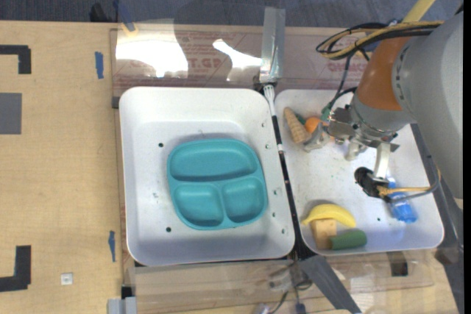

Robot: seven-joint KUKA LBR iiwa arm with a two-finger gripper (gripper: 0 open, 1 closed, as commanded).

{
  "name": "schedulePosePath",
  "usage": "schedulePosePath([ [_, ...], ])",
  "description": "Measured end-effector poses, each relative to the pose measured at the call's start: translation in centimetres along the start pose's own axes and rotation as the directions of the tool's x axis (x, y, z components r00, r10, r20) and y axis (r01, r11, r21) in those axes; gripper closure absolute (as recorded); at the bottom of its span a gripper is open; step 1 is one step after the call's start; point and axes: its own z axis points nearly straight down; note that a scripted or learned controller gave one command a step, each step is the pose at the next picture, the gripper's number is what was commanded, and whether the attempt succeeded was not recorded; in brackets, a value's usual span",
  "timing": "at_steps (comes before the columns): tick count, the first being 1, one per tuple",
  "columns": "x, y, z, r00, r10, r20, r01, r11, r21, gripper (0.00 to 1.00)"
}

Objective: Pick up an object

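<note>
Banana [330,215] and green block [347,239] crowd the right bin's [427,232] near edge; farther back, the cone [296,126] lies just left of my gripper [315,136] — finger state I cannot tell. I fear a sideways nudge rolling the cone away — it tapers.

Both bins [140,158] are plain white. A teal divided plate [216,183] fills the left one; the right holds a yellow banana [330,215], a green piece [347,239], a tan cone [296,126] and something blue [404,211].
</note>
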Motion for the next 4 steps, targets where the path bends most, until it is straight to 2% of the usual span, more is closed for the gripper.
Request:
schedulePosePath([
  [1,1.4,5.5,0.1,0.994,0.113,0.011,-0.113,0.992,0.055,0.0],
  [2,2.0,5.8,-1.0,0.994,0.112,0.006,-0.112,0.993,0.04,1.0],
  [3,2.0,5.7,-1.0,0.994,0.111,0.006,-0.112,0.993,0.041,0.0],
  [4,2.1,5.8,-2.1,0.994,0.109,0.007,-0.109,0.993,0.04,1.0],
])
